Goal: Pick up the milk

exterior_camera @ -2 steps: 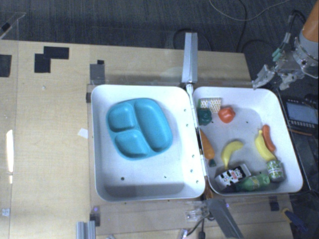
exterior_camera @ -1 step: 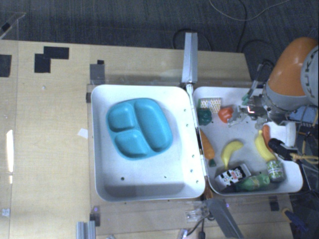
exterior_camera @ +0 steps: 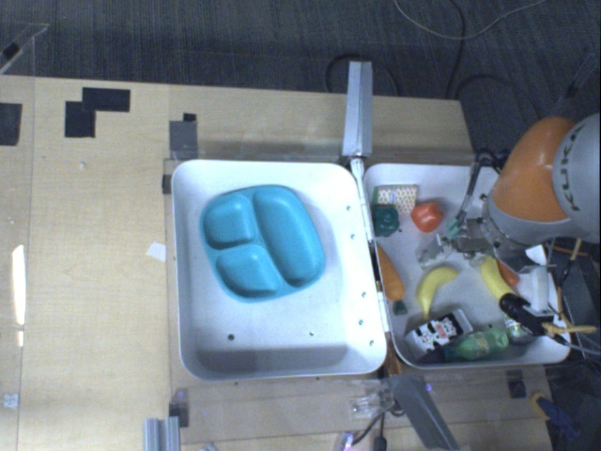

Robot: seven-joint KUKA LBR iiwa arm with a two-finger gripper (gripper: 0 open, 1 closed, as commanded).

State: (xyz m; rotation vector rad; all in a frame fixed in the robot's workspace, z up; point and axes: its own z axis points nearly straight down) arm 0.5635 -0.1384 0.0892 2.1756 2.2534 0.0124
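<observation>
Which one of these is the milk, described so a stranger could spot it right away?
Look in the right bin, along its near wall. The milk is a small carton lying on its side at the near left corner, just below a banana. Its black-and-white cow pattern sets it apart from the green bottle touching its right end.

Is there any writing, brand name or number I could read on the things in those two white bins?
None can be read.
Black-and-white milk carton: cow-patch print, any lettering too blurred.
Small dotted white packet: pattern, no legible words.
Green bottle: label too small to read.
Blue divided plate: no markings.
</observation>
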